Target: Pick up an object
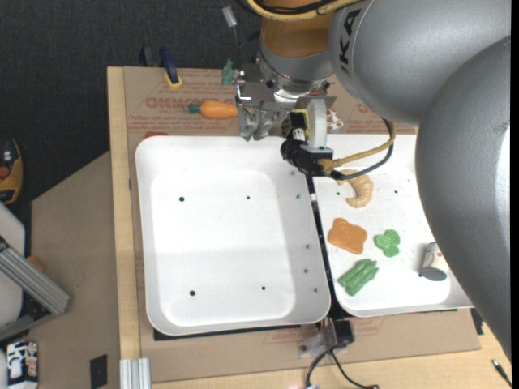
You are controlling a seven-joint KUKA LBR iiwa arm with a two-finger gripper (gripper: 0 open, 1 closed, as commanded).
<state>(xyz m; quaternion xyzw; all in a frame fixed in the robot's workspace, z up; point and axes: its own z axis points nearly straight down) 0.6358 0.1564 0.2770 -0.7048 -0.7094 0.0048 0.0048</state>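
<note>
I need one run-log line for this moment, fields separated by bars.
arm: over far edge of left bin | tool: nothing seen in it | right bin: orange piece, two green pieces, shrimp-like piece | pick: not done

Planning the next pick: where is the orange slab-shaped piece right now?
The orange slab lies in the right bin, near its left wall, just left of the small green piece and above the long green one.

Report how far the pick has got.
Done: nothing looks picked. The croissant, orange piece, broccoli, green pod and can all lie in the right bin. A carrot lies on the cardboard behind the bins. In hand: the gripper sits at the left bin's far rim, nothing visible between its fingers. Left: reach an object, grasp, lift.
</note>
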